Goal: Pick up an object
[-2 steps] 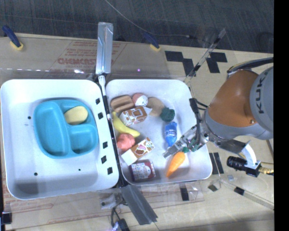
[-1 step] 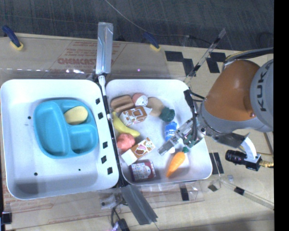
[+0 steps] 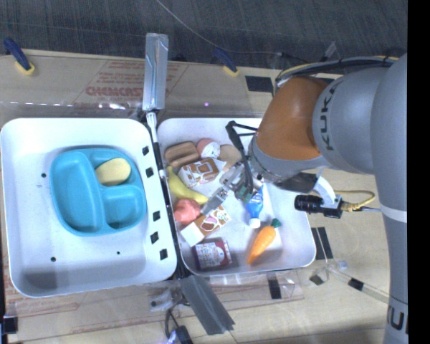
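Observation:
My gripper [image 3: 226, 190] reaches down into the right bin [image 3: 301, 244], over the middle of its pile. Right under it lie a brown-and-white carton [image 3: 201, 170] and a small brown-and-white box [image 3: 211, 221]. A yellow banana [image 3: 180, 188] and a pink item [image 3: 186, 210] lie just to its left. A blue-and-white bottle [image 3: 255, 206] sits to its right, with an orange carrot [image 3: 261, 242] below that. Nothing is visibly lifted by the gripper.
A brown bun [image 3: 180, 151] and a pale round item [image 3: 208, 149] lie at the right bin's far side, a dark red jar [image 3: 211, 254] at its near edge. The left bin [image 3: 29, 256] holds a blue divided tray [image 3: 75, 203] with a yellow lump [image 3: 115, 170].

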{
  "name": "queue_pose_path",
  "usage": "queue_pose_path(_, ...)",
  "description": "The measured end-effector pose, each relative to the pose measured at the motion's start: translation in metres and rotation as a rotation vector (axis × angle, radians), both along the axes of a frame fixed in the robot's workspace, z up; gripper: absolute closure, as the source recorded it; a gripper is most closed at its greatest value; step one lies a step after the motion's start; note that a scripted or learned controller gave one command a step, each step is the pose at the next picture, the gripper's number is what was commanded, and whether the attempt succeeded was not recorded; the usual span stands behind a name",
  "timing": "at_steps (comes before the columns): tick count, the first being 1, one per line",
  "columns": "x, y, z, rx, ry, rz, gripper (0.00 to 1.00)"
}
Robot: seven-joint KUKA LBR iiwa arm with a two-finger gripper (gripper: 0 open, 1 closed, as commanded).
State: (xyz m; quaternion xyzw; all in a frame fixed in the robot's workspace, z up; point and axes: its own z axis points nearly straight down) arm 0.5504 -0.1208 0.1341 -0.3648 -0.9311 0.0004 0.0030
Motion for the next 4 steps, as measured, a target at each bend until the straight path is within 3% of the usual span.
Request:
queue_pose_path(1, -0.001, -0.028, 0.074, -0.003, -0.006, -0.129, 0.00)
queue_pose_path(2, 0.022, -0.084, 0.048, -0.003, -0.002, -0.317, 0.00)
queue_pose_path(3, -0.010, -0.071, -0.034, -0.007, -0.026, -0.399, 0.00)
queue_pose_path(4, -0.026, -0.089, -0.043, -0.004, -0.009, -0.538, 0.00)
